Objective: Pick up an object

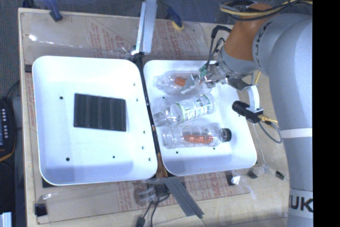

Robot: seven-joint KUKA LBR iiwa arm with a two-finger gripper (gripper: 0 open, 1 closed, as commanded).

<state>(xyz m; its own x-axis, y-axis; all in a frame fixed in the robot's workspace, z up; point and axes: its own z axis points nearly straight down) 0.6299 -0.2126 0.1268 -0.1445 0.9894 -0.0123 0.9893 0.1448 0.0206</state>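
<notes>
Three clear plastic bottles lie in the right bin (241, 159). The top bottle (172, 82) has an orange patch inside. In the middle lies a bottle (188, 108) with a white and green label. The lowest bottle (196, 136) has a black cap and orange contents. My gripper (208, 75) is low over the bin's upper right part, just right of the top bottle. The wrist hides its fingertips. No bottle is seen between the fingers.
The left bin (48, 114) holds a dark rectangular panel (100, 112). A metal divider bar (145, 24) stands above the gap between the bins. The grey arm (287, 77) covers the bench's right side. A black part (245, 110) juts over the right bin's rim.
</notes>
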